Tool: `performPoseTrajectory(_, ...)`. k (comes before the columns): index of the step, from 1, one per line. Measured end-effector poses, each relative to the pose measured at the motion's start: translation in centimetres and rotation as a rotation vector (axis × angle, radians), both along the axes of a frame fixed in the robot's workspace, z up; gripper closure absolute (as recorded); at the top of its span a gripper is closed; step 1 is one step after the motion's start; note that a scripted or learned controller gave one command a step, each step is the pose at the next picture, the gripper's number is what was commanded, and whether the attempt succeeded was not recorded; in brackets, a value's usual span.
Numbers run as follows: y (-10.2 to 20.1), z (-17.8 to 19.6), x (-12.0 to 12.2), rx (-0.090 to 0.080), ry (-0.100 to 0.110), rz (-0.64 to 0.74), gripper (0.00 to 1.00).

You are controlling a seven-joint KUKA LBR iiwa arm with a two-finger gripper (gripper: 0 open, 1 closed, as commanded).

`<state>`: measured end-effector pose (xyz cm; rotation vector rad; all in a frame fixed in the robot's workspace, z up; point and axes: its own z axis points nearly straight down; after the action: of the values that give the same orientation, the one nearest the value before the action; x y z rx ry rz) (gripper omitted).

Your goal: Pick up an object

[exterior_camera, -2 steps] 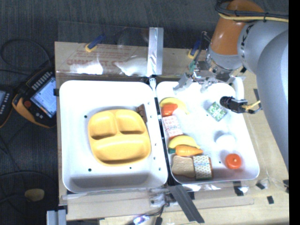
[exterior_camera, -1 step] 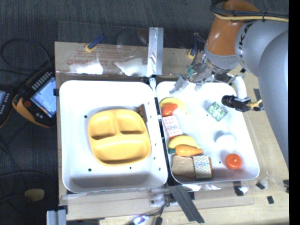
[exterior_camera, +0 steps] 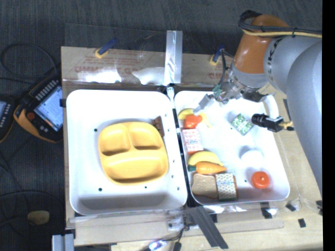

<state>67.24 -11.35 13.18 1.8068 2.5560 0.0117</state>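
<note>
Hovering gripper (exterior_camera: 205, 103) over right white plastic bin (exterior_camera: 277, 190), upper-left corner — finger state: cannot tell. Nearest candidate: small red tomato-like toy (exterior_camera: 192, 121), just below tip, against bin divider. Advise vertical descent, centre on toy — avoid neighbouring pink-and-white carton (exterior_camera: 191, 140) and wall.

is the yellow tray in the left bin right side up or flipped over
Right side up: the yellow tray lies flat in the left bin with its three compartments facing up, nothing visible in them.
</note>
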Motion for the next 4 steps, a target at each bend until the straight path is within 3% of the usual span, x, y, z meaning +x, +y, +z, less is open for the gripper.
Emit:
performPoseTrajectory(1, -0.7, -4.1, -0.2, -0.003, 0.012, 0.014, 0.0)
performPoseTrajectory(2, 0.5, -4.3, -5.2, -0.003, 0.004, 0.025, 0.0)
performPoseTrajectory(3, 0.9, -4.3, -2.1, 0.0, 0.006, -0.11, 0.0)
performPoseTrajectory(4, 0.9, -3.3, -2.0, 0.002, 0.003, -0.109, 1.0)
